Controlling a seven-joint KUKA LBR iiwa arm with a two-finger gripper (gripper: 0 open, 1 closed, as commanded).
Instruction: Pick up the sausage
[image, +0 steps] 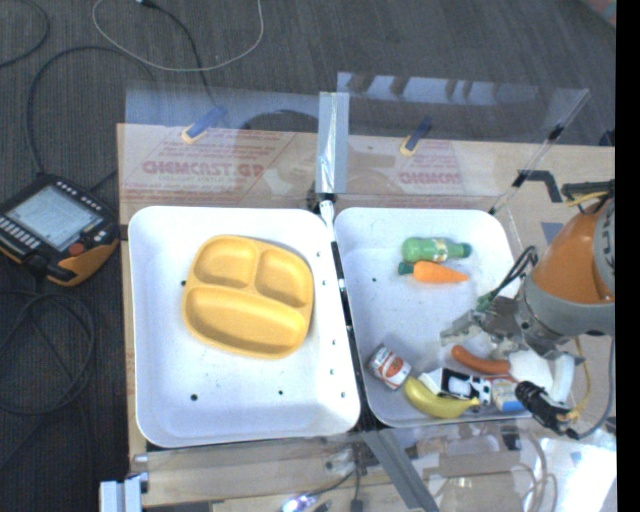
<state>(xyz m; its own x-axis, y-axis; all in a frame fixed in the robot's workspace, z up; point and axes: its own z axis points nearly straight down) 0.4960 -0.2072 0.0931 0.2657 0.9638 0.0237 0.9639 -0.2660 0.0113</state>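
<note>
arm (585, 270) enters from the right and is bent low over the right bin (385, 235). gripper (492, 338) sits at the bin's lower right, directly above the sausage (480, 361). whether the fingers are spread or pressed together cannot be told; the wrist body and cabling hide them. no object is seen between them, so no hold is recorded.

sausage lies flat on the bin floor, long axis running left to right, just beside a banana (438, 398) below it and a small black and white item (460, 383) between the two. a can (391, 366) lies tipped over to the left. a bottle (434, 249) and a carrot (439, 272) rest together at the bin's top, well apart from the work.

left bin (150, 400) holds a yellow tray (249, 295), not involved.

judgement: the gripper is placed for a grasp from above. crowding on the sausage's lower side is the risk; a finger could catch the banana instead.
</note>
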